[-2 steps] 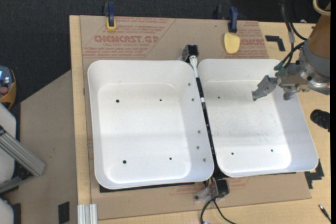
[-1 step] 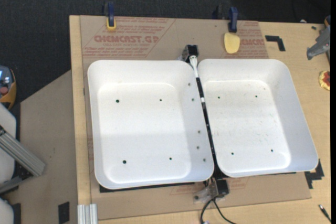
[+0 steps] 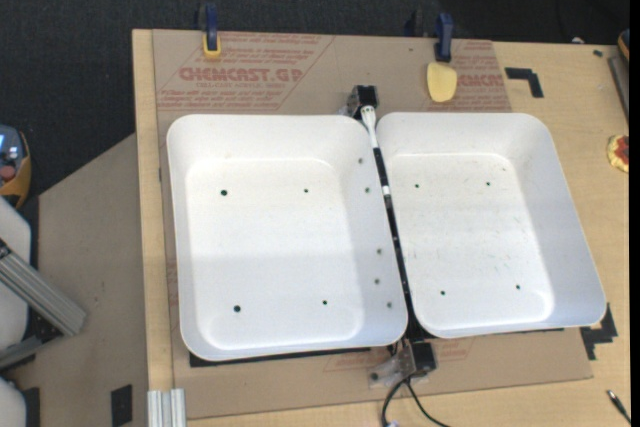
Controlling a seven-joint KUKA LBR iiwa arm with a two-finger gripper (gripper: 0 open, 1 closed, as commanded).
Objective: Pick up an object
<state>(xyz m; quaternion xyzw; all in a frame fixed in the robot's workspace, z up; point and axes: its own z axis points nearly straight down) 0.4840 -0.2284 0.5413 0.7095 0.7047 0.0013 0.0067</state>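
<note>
Object to pick: we spot none in the two shallow white plastic bins (image 3: 270, 140), frame centre. Pincer state: cannot tell. Risk: a grab closing on nothing.

One high camera looks down aslant on both bins (image 3: 180, 215).

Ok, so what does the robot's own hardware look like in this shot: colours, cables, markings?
What this frame offers is bench fittings: a black strip between the left white bin and the right white bin, a black cable trailing from its near end, and blue clamps on the red-lettered brown board.
</note>
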